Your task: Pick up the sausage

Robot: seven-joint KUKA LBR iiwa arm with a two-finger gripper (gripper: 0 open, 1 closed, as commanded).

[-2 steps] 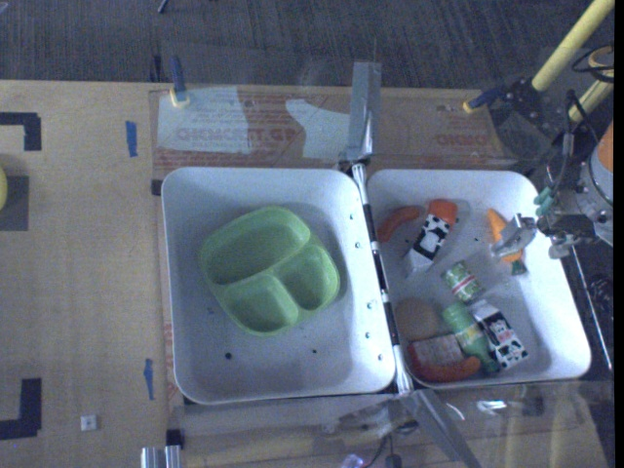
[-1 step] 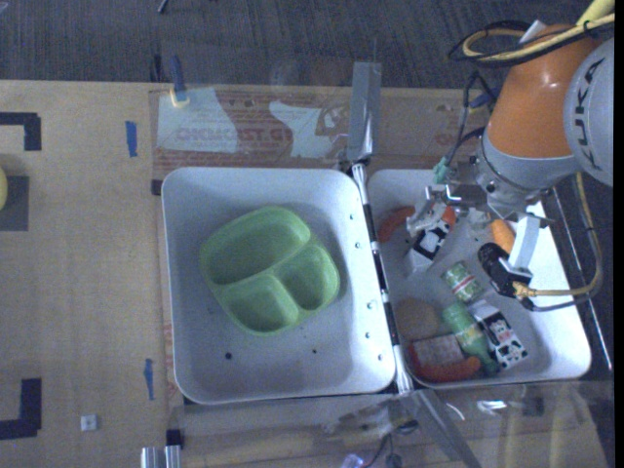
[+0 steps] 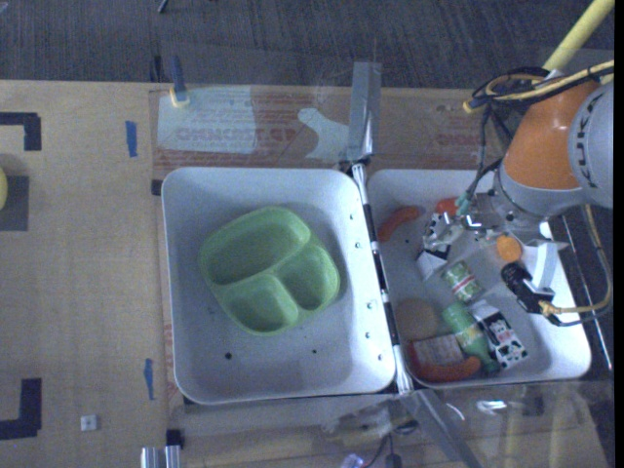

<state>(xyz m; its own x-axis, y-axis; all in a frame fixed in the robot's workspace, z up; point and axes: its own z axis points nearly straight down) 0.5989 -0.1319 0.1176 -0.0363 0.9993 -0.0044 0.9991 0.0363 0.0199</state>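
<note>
The bench [image 3: 88, 291] carries 2 shallow white bins side by side. The left bin [image 3: 195, 359] holds 1 green divided tray [image 3: 270, 269] with 3 compartments, set near the bin's centre and turned at an angle.

The right bin [image 3: 565, 354] holds the clutter. The sausage [image 3: 399, 221], an orange-red link, lies in the upper left part of this bin, close to the wall shared with the left bin, tilted with its right end higher. A small red item [image 3: 447, 205] lies just to its right.

The arm [image 3: 551, 154] enters from the right, its orange band above the wrist sitting over the upper right corner of the right bin. The gripper [image 3: 441, 234] hangs low over the upper middle of the right bin, just right of the sausage and apart from it. Whether it is released or clenched cannot be told; nothing is visibly held.

Items around the gripper:
- 1 small green-labelled bottle [image 3: 461, 281] just below it.
- 1 orange ball [image 3: 508, 248] to its right, partly hidden by the wrist.
- 1 round brown item [image 3: 419, 318] lower left.
- 1 green packet [image 3: 466, 328] and 1 black-and-white card [image 3: 503, 337] lower down.
- 1 second red link [image 3: 448, 369] along the bin's lower edge.

A black cable [image 3: 531, 298] with a yellow tip crosses the bin's right side.
</note>
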